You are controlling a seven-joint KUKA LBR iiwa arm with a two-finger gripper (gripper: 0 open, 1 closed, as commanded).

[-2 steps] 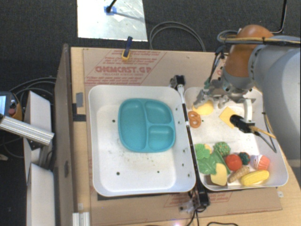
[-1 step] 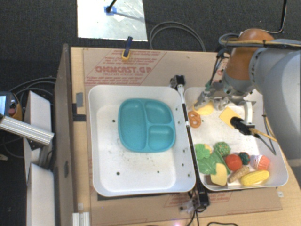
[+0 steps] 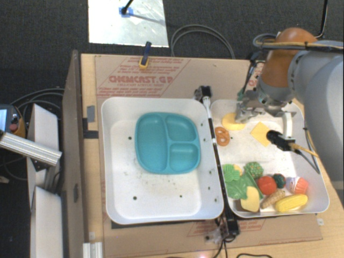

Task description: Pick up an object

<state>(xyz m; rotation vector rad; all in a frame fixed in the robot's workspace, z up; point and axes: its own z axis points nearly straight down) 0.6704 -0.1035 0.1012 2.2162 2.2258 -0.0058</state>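
Two white bins on a cardboard-topped bench, dark floor.

Smooth teal plastic tray, matt cardboard sheet

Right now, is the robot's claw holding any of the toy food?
I cannot tell. The gripper is low in the right bin, right above a round yellow piece, but its fingertips are hidden.
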